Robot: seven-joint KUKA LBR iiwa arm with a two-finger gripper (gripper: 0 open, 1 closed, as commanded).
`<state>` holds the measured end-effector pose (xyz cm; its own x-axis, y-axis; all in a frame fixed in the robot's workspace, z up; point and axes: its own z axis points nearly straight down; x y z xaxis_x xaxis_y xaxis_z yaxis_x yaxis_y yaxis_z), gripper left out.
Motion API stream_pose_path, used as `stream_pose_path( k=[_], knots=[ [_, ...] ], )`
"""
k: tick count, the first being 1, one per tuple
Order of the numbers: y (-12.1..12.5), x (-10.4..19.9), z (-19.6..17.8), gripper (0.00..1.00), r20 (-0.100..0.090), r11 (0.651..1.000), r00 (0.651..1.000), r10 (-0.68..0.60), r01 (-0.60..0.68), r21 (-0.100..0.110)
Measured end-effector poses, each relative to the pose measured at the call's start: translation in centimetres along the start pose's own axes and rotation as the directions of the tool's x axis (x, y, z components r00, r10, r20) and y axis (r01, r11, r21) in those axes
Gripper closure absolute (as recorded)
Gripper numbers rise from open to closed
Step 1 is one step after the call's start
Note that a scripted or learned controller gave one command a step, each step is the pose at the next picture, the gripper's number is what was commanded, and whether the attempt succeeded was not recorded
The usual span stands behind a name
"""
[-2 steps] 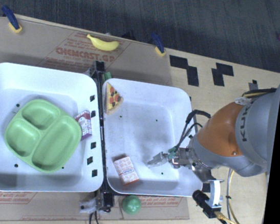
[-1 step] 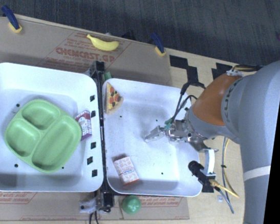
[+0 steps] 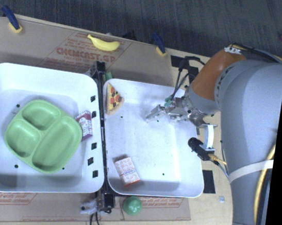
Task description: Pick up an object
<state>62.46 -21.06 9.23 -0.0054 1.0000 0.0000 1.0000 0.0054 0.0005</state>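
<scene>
My end effector hangs over the right bin, its fingers apart and holding nothing, right of the pizza slice and up from the small carton

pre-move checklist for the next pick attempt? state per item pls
1. Gripper free of any object: ok, nothing shows between its fingers.
2. Gripper over the right bin: ok, near its upper middle.
3. Targets in right bin: ok, pizza slice toy at the upper left corner, small carton near the front wall.
4. Bin floor beside the gripper bare: ok.
5. Finger opening wide enough for a pick: cannot tell.
6. Green ball reachable: not ok, it lies outside the bins.
</scene>
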Motion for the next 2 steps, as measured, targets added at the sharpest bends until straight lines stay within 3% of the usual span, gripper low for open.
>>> stream_pose_path(
  k=[1, 2],
  knots=[
    [-7.8, 1.1, -3.4, 0.0, 0.0, 1.0, 1.0, -0.001, 0.001, 0.004],
    [3.2, 0.0, -3.1, 0.0, 0.0, 1.0, 1.0, 0.0, 0.0, 0.0]
  ],
)
